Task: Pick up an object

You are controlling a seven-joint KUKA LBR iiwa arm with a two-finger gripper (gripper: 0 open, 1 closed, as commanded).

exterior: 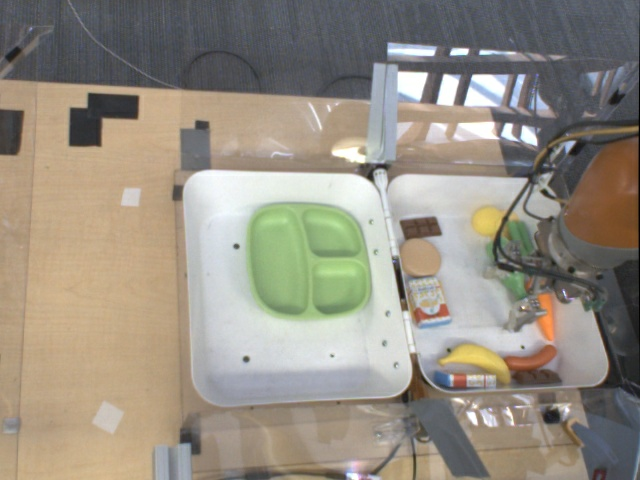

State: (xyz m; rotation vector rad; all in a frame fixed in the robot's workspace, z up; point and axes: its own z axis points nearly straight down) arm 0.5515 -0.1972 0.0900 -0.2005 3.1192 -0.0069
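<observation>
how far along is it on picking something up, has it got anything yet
Done: the arm has reached over the right bin, with its gripper low among the items at the bin's right side, by the carrot and a green item. In hand: nothing visibly between its fingers. Left: closing on one object and lifting it. The banana, sausage and lemon lie in the bin.

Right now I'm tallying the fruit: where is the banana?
The banana lies in the right bin, near its front edge, just above the marker and left of the sausage.

A divided tray (305, 260) lies in the left bin (215, 368); food items crowd the right bin (455, 193).
</observation>
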